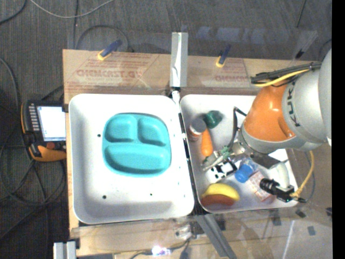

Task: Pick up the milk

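Hovering low over the right bin [190, 144], arm's orange band [268, 118] covers the far-right part; gripper [229, 156] sits mid-bin among clutter, can't tell its state. Milk: prob the black-and-white carton [222, 169] just under the gripper, partly hidden, not sure. Not lifted, so grasp + lift both left. Close around it: carrot [207, 142] to the left, blue cup [244, 172] to the right, apple-like fruit [220, 193] near side, green item [213, 118] far side. Tight room, bin wall near on left. Left bin [81, 161] holds a teal divided tray [137, 144], plenty of open rim room.
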You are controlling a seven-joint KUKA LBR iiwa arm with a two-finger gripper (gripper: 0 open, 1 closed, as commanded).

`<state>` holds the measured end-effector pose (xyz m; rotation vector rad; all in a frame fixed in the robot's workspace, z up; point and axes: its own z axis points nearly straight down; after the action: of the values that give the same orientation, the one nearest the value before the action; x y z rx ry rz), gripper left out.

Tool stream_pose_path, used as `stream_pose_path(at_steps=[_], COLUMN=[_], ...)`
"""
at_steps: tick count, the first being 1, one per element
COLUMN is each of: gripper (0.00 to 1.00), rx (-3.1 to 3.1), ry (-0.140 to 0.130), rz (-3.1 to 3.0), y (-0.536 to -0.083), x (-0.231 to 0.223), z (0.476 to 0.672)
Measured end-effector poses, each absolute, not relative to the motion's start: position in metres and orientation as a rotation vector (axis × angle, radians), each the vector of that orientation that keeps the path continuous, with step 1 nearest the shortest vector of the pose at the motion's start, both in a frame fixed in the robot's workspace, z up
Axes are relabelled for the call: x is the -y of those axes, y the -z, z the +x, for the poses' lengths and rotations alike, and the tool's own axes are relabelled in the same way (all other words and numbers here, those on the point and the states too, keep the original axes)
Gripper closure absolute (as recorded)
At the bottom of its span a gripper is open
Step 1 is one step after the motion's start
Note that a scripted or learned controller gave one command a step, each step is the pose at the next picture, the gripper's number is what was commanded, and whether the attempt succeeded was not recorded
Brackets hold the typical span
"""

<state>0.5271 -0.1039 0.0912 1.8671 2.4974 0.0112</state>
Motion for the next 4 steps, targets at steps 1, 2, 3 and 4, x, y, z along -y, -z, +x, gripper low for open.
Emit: stream_pose_path(at_steps=[1, 2, 3, 4], gripper=[0.0, 0.0, 1.0, 0.0], rx=[-2.382, -2.395, -2.403, -2.403], ry=[-0.028, -0.019, -0.023, -0.023], rz=[2.022, 1.993, 1.995, 1.995], y=[-0.091, -0.091, -0.099, -0.098], x=[0.114, 0.108, 0.106, 0.106], z=[0.518, 0.493, 0.494, 0.494])
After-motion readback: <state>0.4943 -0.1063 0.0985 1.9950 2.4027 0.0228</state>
